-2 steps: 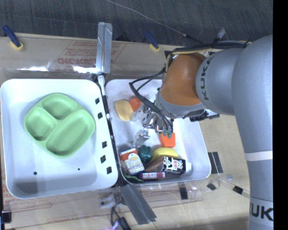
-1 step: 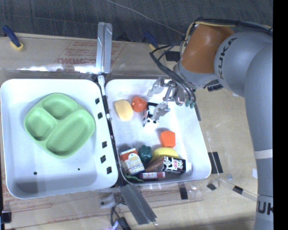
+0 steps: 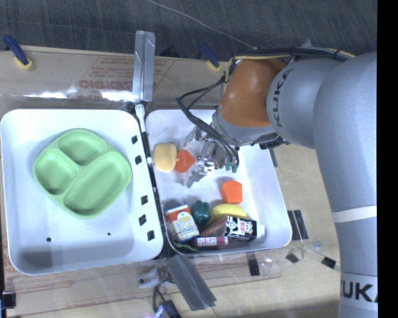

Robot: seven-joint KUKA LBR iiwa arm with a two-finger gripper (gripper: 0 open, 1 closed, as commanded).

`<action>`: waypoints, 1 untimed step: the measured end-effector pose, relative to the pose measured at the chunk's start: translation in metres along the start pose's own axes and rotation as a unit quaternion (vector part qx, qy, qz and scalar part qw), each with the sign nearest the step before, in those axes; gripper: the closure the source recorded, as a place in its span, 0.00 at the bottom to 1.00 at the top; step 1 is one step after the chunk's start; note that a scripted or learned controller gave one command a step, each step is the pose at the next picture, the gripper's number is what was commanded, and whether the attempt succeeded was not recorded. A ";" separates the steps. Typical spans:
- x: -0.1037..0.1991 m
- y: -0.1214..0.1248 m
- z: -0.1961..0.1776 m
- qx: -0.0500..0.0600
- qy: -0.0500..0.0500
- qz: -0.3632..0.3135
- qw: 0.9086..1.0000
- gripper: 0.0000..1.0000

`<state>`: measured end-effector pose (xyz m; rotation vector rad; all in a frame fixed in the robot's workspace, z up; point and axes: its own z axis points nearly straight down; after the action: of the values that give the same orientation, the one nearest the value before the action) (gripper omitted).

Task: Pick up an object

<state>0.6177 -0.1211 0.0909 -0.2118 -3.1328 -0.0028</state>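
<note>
1. You are looking at the metal two-finger gripper (image 3: pixel 209 159) hanging in the upper middle of the right white bin (image 3: pixel 273 197); you cannot tell how wide it is standing or whether it is gripping anything.
2. Just left of it, the small round orange-red toy fruit (image 3: pixel 184 160) is probably light, stiff and slippery; take it across its middle.
3. The pale yellow rounded toy (image 3: pixel 164 157) is touching it on the left, crowding that side.
4. The orange block (image 3: pixel 231 191), yellow banana (image 3: pixel 229 211) and small cartons (image 3: pixel 182 222) are lying lower, apart.
5. The green divided plate (image 3: pixel 83 171) is sitting in the left bin.
</note>
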 end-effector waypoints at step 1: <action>-0.002 0.000 -0.013 0.001 -0.003 -0.004 1.000 1.00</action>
<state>0.6199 -0.1210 0.1035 -0.2007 -3.1390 0.0018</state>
